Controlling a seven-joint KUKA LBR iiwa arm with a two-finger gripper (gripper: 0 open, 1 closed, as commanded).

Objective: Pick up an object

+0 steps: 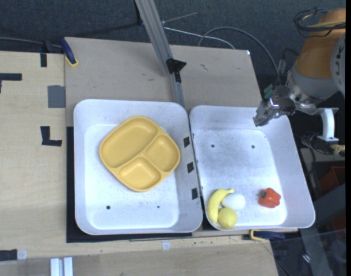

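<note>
The right bin [250,154] holds a yellow banana [217,200], a white egg [235,202] and a yellow lemon [227,217] bunched in its near left corner. A red pepper [269,198] lies a little to their right. My gripper [262,118] hangs over the far right corner of this bin, well away from all of these. Nothing shows between its tips.
The left bin [86,154] carries a yellow divided plate [139,153]. A grey metal post [155,30] slants up from between the bins' far edges. The wooden bench [26,154] stretches to the left with black tape marks.
</note>
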